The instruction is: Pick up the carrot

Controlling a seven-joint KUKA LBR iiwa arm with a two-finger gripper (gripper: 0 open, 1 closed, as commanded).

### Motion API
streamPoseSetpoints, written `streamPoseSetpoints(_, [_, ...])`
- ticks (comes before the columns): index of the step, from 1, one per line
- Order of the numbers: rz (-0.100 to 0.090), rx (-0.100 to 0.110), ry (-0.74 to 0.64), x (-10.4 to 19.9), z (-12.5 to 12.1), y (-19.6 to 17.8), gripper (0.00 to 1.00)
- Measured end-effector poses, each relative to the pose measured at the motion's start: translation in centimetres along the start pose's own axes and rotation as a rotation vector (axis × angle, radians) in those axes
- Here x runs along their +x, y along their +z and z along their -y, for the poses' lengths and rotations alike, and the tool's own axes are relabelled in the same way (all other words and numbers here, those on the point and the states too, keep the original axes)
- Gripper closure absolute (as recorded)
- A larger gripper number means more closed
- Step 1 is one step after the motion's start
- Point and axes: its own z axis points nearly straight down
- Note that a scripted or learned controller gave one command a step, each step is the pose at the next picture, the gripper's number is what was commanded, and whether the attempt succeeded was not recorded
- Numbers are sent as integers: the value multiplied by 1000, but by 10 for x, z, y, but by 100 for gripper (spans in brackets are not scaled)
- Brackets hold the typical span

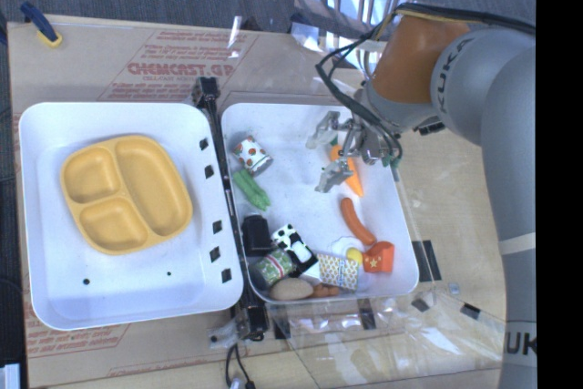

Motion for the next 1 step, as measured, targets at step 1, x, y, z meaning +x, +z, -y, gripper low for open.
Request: streamPoseSetpoints(1, [19, 5, -10, -6, -2, -21, 100])
